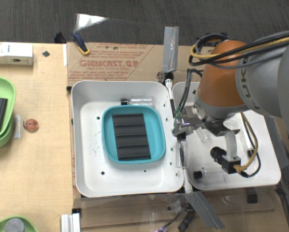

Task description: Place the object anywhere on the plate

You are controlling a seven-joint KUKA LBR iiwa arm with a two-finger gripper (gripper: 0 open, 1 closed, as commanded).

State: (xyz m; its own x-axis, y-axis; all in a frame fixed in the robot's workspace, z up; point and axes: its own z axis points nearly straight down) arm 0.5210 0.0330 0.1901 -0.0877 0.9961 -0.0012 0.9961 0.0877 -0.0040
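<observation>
Between the two shallow white bins, near the left bin's right wall, hangs the two-finger gripper of the grey arm with its orange band. It is seen from above, and whether it is spread or pressed together cannot be told. The arm's bulk covers much of the right white bin. The black ribbed rectangular object lies flat in the middle of the teal square plate, which sits in the left bin. Behind the bins lies a brown cardboard sheet with faded red printing, its large line seeming to read "GEMCAST" but not clearly. A white carton at the far left carries dark print too small to read.
</observation>
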